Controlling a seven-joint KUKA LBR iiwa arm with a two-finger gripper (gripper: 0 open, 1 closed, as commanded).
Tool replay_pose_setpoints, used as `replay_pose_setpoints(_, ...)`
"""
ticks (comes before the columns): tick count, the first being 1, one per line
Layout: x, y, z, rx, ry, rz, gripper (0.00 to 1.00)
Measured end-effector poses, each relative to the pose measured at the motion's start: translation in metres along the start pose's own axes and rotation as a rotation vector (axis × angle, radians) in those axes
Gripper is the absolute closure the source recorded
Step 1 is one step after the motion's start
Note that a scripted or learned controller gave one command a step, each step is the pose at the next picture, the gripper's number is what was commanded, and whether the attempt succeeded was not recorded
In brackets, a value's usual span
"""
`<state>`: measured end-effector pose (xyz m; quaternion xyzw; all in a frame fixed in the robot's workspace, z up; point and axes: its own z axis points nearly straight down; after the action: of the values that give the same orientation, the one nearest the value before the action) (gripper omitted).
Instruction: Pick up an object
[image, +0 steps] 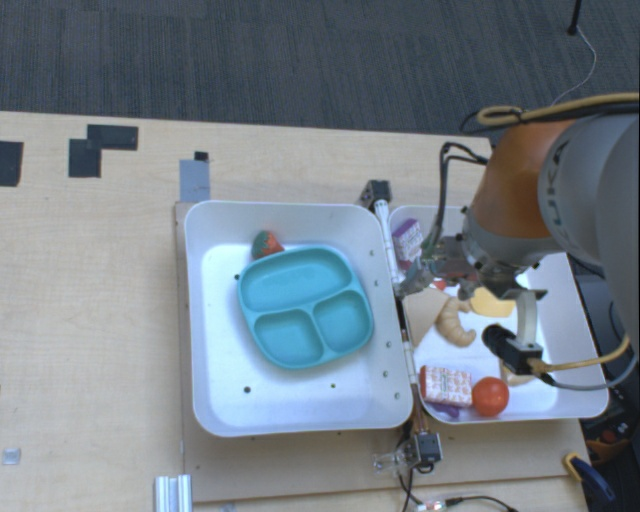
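Observation:
My gripper (428, 276) hangs low over the left part of the right bin (575, 330), under the grey arm with its orange band. Just below and right of it lie a beige croissant-shaped piece (455, 322) and a yellow wedge (490, 303). A purple-and-white packet (408, 240) sits just above it by the bin's left wall. At the bin's front are a red-and-white box (446, 384) and a red tomato (490, 396). The arm hides the back of this bin.
The left bin (215, 330) holds a teal divided plate (305, 306) with a small red-and-green fruit (266, 243) at its far edge. A ridge between the bins runs close to the gripper's left. Black cables loop around the arm.

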<state>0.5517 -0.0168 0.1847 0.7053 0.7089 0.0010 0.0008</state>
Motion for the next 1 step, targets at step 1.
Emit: replay_pose_setpoints(1,-0.0676,0.0016,0.0391,0.001,-0.001,0.002,0.00)
